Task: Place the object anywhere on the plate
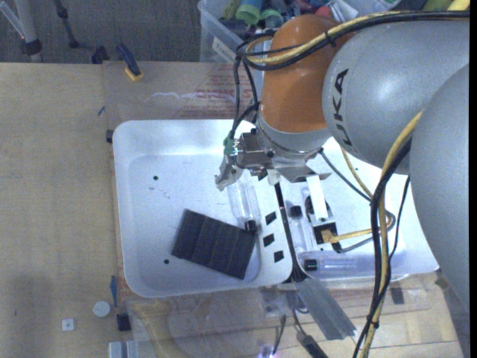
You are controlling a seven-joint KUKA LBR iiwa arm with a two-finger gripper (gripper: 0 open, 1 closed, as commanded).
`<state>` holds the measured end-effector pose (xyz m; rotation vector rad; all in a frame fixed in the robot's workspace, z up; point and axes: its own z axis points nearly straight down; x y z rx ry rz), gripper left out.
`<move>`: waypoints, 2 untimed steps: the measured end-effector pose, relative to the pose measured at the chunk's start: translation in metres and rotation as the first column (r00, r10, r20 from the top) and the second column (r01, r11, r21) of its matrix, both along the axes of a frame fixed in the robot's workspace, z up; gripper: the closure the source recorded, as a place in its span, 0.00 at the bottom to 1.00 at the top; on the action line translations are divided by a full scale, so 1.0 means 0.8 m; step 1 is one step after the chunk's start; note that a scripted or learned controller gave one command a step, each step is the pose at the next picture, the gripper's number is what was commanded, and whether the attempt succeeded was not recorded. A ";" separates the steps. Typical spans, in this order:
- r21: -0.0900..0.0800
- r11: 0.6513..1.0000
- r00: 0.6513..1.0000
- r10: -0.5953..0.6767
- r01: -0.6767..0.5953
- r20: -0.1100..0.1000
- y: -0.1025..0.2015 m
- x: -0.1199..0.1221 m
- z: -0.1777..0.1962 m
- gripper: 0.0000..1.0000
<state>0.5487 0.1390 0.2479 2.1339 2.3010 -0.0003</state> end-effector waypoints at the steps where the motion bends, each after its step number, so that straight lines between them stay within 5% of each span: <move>1: 0.000 1.000 1.000 0.000 0.000 0.000 0.000 0.000 0.000 0.00; 2: -0.001 1.000 1.000 -0.002 0.002 0.001 -0.001 0.001 0.012 1.00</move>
